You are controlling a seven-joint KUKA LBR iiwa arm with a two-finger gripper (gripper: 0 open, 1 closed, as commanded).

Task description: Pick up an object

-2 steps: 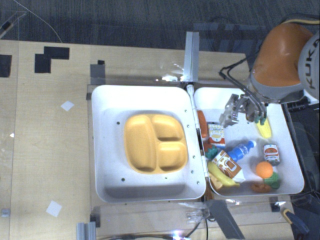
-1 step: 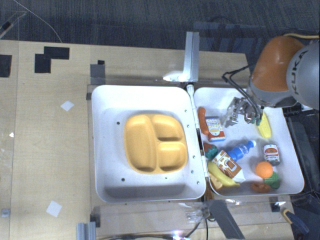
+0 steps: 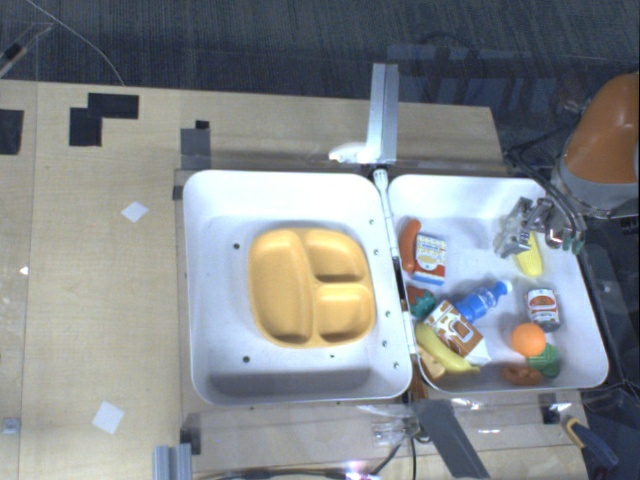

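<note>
Aiming at one item, skip the crowded near corner: banana (image 3: 444,351), carton (image 3: 455,330), orange (image 3: 529,339) | mid: blue bottle (image 3: 483,301) | far: gripper (image 3: 524,230) empty, finger spread I cannot tell, beside yellow piece (image 3: 531,259) — drop squarely over it.

From my station I see the arm (image 3: 600,158) as a rounded orange dome over a grey collar, just beyond the right bin's (image 3: 596,368) far right corner. Below that collar the end effector (image 3: 520,230) is a small cluster of pale grey metal with dark joints. Thin dark cables run past it, and I can make out a small green fitting beside them.
</note>
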